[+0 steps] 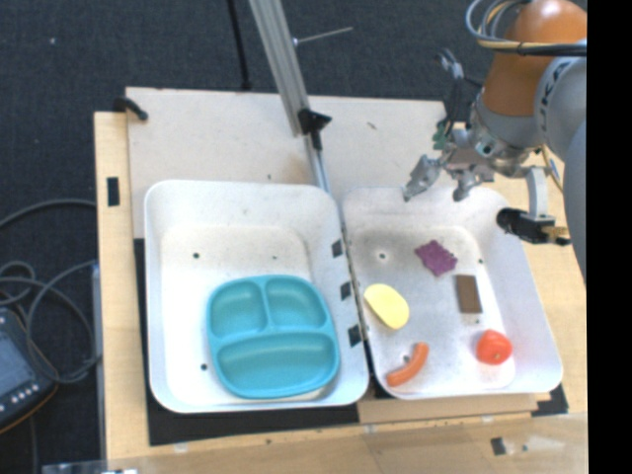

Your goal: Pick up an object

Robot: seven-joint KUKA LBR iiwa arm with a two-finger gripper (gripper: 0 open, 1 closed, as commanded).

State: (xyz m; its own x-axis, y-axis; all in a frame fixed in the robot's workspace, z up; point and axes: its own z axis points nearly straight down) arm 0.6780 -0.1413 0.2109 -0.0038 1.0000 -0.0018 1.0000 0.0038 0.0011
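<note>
Objects for picking are all lying in the right-hand bin (528,294), and going from the near rim toward the far one they are sitting in this order. Nearest the camera, an orange carrot-shaped piece (408,363) is lying slanted close to the front rim, its long axis running from lower left to upper right. Just right of it, a red tomato-like ball (494,347) is resting near the right wall. Further in, a yellow lemon-like lump (387,306) is lying by the left wall, and a small brown block (468,293) is standing with its long side pointing front to back. Beyond those, a purple piece (435,258) is sitting near the middle of the bin's far half.

Farthest back, the gripper (435,186) is hanging over the bin's far rim, its two fingers spread apart with nothing between them. So every candidate is lying toward the camera from the gripper, and the purple piece is the nearest of them, just forward of the fingers. Reaching it is probably calling for a short forward shift and a descent.

The left bin (173,265) is holding a blue divided plate (272,336).
</note>
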